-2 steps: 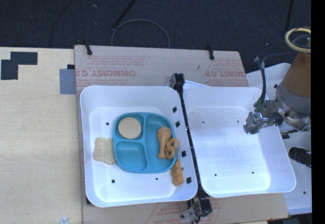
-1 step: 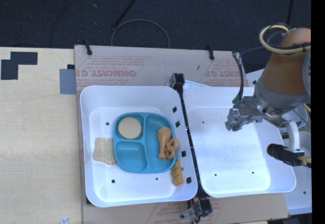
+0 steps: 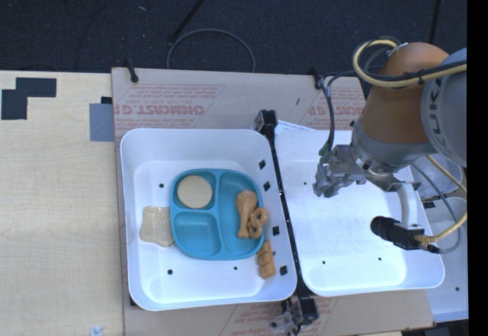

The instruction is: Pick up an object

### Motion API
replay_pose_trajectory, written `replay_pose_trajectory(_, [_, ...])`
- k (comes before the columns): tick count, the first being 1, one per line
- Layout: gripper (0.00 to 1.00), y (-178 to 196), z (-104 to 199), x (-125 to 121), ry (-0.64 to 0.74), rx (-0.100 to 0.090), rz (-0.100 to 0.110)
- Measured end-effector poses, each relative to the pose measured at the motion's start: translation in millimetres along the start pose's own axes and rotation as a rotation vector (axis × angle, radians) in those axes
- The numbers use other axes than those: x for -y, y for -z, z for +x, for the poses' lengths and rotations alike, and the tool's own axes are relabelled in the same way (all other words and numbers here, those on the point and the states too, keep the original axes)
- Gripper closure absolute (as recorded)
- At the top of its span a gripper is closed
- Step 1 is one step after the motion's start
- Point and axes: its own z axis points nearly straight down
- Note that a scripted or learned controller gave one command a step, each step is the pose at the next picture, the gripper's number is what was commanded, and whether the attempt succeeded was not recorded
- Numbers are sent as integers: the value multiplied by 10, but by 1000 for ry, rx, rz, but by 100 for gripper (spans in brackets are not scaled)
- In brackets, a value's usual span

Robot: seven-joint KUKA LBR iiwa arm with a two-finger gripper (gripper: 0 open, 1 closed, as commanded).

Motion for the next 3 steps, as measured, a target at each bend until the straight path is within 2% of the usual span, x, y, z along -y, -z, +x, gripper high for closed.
replay_pose_trajectory(3, [100, 115, 1383, 95, 1, 1, -1])
